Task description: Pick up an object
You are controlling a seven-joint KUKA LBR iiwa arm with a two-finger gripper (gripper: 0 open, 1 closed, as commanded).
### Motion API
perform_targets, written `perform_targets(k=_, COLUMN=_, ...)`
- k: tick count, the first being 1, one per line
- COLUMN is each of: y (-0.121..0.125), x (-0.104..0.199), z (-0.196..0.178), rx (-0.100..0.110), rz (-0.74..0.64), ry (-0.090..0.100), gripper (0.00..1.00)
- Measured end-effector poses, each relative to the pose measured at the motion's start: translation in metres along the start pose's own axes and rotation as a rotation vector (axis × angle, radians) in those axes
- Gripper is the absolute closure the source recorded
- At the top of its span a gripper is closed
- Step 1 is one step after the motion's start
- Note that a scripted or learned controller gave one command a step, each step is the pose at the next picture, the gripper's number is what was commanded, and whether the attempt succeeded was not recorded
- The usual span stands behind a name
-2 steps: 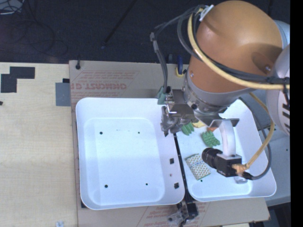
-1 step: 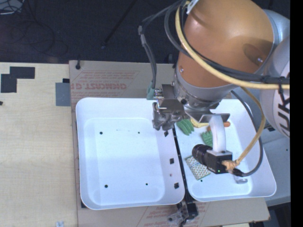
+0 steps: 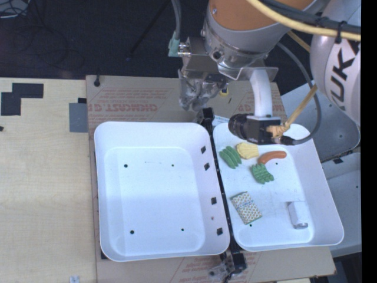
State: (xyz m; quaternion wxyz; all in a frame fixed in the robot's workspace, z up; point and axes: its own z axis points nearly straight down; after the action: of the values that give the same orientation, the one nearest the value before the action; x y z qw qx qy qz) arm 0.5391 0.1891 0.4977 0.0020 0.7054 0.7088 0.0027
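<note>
Gripper [image 3: 197, 99] hangs over the far rims where the left bin [image 3: 147, 187] and right bin [image 3: 288, 184] meet, more above the cardboard [image 3: 135, 99] than above either bin. It's blurred, so I can't tell how far open it is or whether it has anything. All candidates sit in the right bin. Risks as I judge them: a straight drop from here lands on rim or cardboard, not on an object, so it needs a lateral move toward the near side first. The far-left cluster is tight: green piece [image 3: 230, 157] just beside yellow piece [image 3: 247, 151], with sausage [image 3: 272, 156] and second green piece [image 3: 262, 174] close by. A grasp there could catch two at once or shove a neighbour away. The green piece also lies near the left wall, so the gripper could clip the rim. The sausage is round, looks slick and could roll or squirt out. The block [image 3: 245, 207], near the near-left corner, is flat and low, so a pinch may skate over it. The cylinder [image 3: 297, 214], toward the near-right corner, is pale grey on white, hard to pick out and likely to roll. Looks: both green pieces are ridged and look soft, the yellow one is stubby and ribbed, the sausage is orange-red and curved, and the block has a checked pattern on top. Best bet is probably the second green piece, which has the most clearance in the cluster.
</note>
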Motion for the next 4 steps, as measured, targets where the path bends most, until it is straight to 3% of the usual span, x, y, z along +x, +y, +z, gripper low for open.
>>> perform_targets(k=1, y=-0.003, x=-0.001, z=0.004, rx=0.011, rz=0.000, ry=-0.002, gripper=0.00)
perform_targets(k=2, y=-0.003, x=-0.001, z=0.004, rx=0.011, rz=0.000, ry=-0.002, gripper=0.00)
perform_targets(k=3, y=-0.045, x=-0.040, z=-0.017, rx=0.012, rz=0.005, ry=-0.002, gripper=0.00)
perform_targets(k=4, y=-0.043, x=-0.037, z=-0.025, rx=0.015, rz=-0.002, ry=-0.004, gripper=1.00)
